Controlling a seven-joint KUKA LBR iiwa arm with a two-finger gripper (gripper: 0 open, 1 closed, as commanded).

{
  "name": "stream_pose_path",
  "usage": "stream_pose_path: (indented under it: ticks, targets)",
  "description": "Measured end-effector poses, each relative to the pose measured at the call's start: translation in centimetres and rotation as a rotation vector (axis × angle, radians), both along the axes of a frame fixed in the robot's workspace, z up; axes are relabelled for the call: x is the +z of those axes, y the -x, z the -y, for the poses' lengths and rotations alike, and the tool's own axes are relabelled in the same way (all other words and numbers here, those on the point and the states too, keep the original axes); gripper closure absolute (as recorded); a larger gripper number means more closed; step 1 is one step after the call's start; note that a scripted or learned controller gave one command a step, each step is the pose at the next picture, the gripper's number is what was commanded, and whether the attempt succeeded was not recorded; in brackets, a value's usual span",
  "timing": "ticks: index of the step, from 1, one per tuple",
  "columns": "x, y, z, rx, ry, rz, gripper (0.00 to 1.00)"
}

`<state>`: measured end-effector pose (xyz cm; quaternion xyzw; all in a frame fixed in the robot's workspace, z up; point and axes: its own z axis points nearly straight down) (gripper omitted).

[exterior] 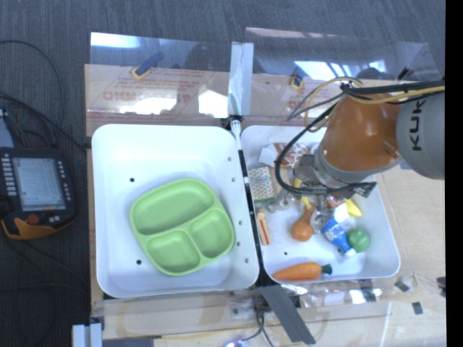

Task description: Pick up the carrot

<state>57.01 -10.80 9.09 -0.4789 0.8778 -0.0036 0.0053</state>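
carrot (297,271) lies at the bin's near edge, apart from the jaws.

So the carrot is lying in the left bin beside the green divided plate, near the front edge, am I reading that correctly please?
Not quite. The carrot lies near the front edge, but in the right bin, not the left one. The green divided plate sits alone in the left bin, across the divider from the carrot. The camera view shows this.
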Motion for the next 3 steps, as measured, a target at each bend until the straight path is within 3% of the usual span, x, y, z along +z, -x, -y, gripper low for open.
stream_pose_path:
  ticks: [1,2,3]
  targets:
    - [2.9,8.4,0.4,0.036,-0.003,-0.013,0.00]
    - [9.4,3.3,-6.8,0.428,-0.002,-0.008,0.00]
    - [4.8,8.4,-0.3,0.359,-0.002,-0.018,0.00]
